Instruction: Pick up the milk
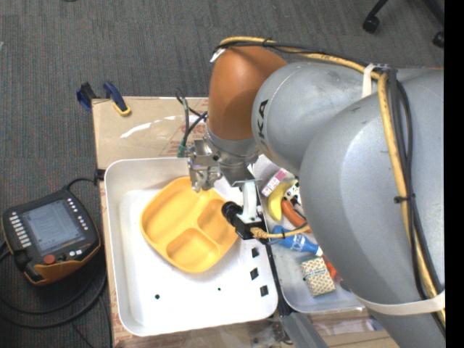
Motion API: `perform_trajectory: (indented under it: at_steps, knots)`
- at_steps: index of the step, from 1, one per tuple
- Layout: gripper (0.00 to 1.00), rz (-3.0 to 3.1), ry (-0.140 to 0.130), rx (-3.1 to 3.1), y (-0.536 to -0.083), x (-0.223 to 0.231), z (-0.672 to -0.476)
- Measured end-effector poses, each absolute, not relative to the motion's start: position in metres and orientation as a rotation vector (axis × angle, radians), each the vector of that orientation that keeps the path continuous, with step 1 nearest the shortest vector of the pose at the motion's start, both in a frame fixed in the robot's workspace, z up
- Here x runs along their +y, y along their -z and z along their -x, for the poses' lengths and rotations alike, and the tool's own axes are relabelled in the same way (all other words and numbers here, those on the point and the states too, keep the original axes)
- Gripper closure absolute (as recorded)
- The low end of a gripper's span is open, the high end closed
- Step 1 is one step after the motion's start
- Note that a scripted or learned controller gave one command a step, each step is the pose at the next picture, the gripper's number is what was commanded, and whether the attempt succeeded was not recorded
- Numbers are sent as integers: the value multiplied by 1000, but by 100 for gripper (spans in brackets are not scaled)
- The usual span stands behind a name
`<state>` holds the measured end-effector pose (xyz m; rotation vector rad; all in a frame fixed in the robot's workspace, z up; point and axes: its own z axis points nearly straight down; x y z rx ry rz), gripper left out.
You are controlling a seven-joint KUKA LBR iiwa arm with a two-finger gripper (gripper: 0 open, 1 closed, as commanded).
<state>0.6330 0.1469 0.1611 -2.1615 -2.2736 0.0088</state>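
My gripper (198, 180) hangs over the left bin (123, 267), just above the far edge of a yellow divided plate (190, 225). Nothing shows in it. In the right bin (290, 296), a small white carton with a pink mark (273, 183) peeks out beside the wrist; it may be the milk, but the arm hides most of it. The gripper is left of that carton and apart from it.
The right bin also holds a banana (276, 205), an orange stick-shaped item (291, 212), a blue packet (299, 242) and a small patterned box (317, 276). The arm covers much of that bin. A teach pendant (49, 233) lies on the floor at left, and blue clamps (101, 95) sit at the bench's far corner.
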Motion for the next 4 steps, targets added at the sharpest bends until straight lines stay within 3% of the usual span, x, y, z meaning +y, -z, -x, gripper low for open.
perform_trajectory:
  at_steps: [4]
  knots:
    - [100, 2156, -19, -2268, -196, 144, -634]
